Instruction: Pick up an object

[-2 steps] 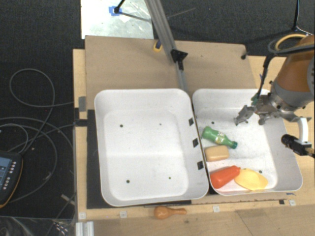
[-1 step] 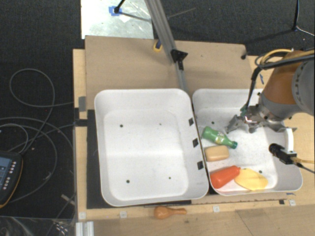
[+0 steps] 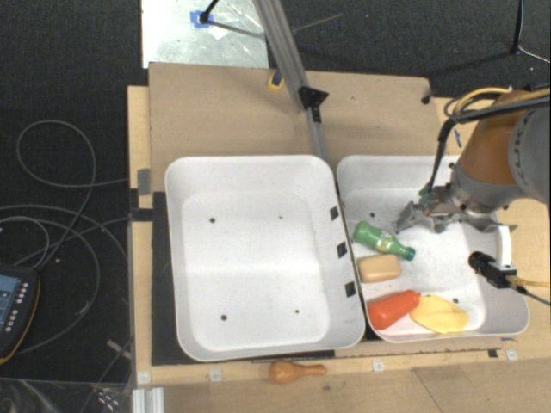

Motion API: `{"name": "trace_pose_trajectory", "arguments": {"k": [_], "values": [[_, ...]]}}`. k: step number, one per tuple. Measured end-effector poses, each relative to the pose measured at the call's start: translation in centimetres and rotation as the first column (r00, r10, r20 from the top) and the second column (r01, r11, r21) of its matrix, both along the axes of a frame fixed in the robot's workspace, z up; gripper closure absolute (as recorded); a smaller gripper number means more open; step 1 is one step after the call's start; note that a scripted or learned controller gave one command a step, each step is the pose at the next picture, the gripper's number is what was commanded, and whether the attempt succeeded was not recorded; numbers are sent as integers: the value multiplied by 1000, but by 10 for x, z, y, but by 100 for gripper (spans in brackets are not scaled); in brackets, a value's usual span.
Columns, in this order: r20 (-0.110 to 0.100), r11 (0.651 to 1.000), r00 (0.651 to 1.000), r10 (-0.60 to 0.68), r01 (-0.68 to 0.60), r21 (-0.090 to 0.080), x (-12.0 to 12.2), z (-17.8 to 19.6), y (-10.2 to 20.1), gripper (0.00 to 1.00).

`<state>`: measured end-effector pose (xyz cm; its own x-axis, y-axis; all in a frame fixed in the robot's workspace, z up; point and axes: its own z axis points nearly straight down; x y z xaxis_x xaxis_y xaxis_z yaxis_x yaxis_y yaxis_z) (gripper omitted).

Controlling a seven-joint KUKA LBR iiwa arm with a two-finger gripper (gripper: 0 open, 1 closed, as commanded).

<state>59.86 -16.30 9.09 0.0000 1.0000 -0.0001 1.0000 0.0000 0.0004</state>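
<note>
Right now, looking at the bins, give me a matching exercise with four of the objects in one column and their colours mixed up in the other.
Things:
1. bottle
2. block
3. pepper-like piece
4. flat piece at the right bin's front

Colours:
A. yellow
B. red-orange
C. green
D. tan

Pairs: 1-C, 2-D, 3-B, 4-A
</note>
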Motion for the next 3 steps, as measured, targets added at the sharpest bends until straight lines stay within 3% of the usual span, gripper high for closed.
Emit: {"name": "trace_pose_trajectory", "arguments": {"k": [1, 3], "values": [[4, 1000, 1000, 0, 0, 0, 1, 12, 0, 100], [7, 1000, 1000, 3, -3, -2, -1, 118, -5, 100]]}}
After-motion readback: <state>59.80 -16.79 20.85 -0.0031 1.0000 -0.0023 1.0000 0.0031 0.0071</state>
